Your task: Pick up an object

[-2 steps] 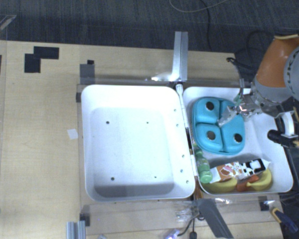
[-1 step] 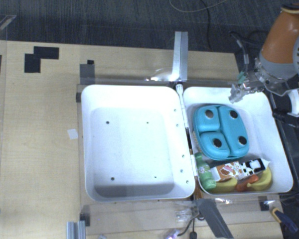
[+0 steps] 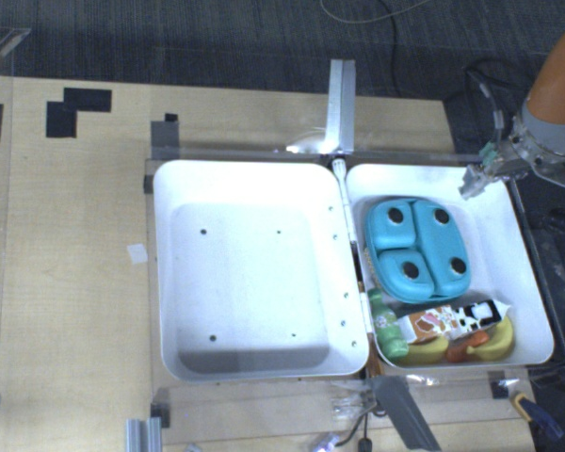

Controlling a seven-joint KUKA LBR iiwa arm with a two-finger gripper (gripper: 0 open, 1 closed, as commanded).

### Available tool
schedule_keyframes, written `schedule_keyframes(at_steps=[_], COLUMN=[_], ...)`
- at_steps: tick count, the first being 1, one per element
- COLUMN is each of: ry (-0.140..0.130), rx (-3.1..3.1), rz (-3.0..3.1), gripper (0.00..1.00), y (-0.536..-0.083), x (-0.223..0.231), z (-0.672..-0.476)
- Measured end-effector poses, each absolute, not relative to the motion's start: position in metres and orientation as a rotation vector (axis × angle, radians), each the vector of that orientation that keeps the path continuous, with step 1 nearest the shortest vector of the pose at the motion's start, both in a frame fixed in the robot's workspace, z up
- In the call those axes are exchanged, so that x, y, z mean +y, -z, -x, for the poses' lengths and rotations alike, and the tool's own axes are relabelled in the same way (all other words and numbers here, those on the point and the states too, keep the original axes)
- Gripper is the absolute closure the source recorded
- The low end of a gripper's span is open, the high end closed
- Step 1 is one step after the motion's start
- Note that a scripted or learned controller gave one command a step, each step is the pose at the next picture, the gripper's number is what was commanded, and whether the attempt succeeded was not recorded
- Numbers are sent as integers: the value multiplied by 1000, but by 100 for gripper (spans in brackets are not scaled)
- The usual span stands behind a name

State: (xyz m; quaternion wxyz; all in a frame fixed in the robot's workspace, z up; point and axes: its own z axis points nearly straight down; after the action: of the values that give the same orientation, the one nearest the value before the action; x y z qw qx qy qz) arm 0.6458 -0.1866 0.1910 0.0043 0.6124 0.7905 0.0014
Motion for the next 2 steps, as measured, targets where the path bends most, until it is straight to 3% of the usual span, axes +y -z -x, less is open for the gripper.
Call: schedule_keyframes(at_steps=[1,2], ry=[-6,-4], rx=[2582,2747], rz=[-1774,-1510], gripper=[100,100], y=[-276,-265], x=[-146,-125], z=[-603,-552])
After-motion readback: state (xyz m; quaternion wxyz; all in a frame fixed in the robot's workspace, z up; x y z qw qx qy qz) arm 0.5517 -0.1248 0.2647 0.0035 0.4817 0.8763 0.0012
